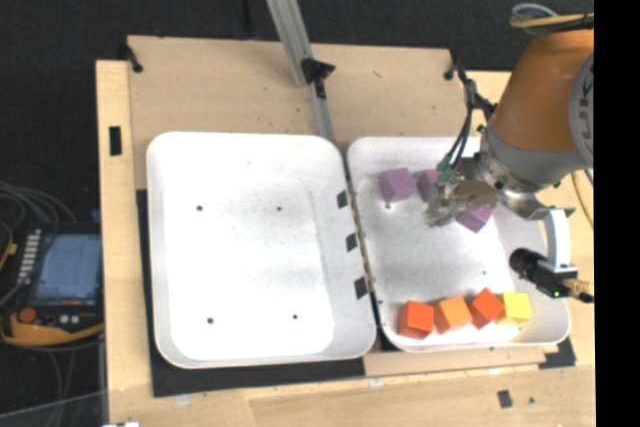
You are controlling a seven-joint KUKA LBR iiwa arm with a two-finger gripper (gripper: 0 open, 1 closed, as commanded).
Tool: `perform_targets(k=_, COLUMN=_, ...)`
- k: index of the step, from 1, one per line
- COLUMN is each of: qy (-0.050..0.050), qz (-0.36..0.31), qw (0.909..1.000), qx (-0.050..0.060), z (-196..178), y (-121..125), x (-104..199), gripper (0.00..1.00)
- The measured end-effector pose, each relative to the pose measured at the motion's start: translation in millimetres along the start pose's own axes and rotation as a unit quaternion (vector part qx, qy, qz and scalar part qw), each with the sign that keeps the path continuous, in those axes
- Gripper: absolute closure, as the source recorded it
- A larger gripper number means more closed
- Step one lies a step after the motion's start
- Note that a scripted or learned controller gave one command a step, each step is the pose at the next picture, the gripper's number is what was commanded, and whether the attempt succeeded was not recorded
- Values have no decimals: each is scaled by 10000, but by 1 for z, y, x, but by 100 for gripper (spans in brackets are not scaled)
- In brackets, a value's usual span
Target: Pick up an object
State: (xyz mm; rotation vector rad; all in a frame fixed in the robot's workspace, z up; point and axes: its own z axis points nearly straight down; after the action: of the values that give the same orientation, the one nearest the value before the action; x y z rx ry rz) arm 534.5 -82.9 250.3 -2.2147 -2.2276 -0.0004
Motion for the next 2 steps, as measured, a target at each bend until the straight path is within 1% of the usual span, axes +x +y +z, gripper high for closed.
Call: perform_targets(k=2, qy=-1, qz=14, qw=10000, qx=-5, z=-6, y=16, x=88, gripper=100)
